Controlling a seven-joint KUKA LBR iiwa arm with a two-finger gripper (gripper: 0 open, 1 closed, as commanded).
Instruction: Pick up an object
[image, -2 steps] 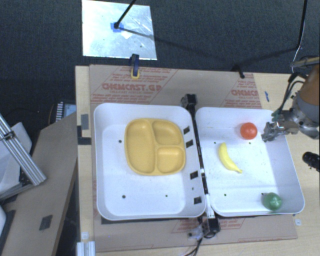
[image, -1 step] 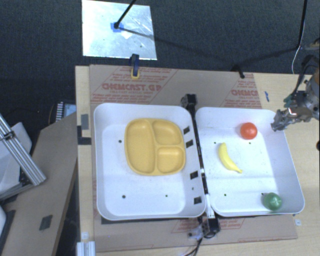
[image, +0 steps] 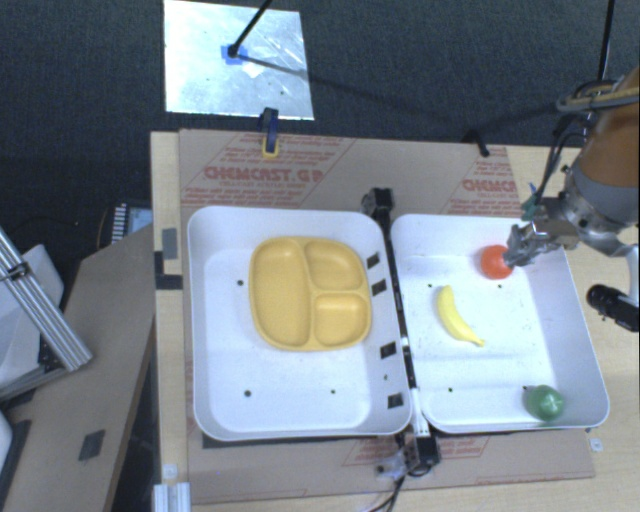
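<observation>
The gripper (image: 521, 247) sits by the orange ball (image: 494, 262) near the right bin's (image: 580, 330) back edge; its grip I cannot tell.

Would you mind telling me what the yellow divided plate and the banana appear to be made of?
The yellow three-compartment plate looks like moulded plastic: uniform colour, soft sheen, rounded ridges. The small yellow banana seems a plastic toy, evenly coloured and smooth, though that is uncertain.
</observation>
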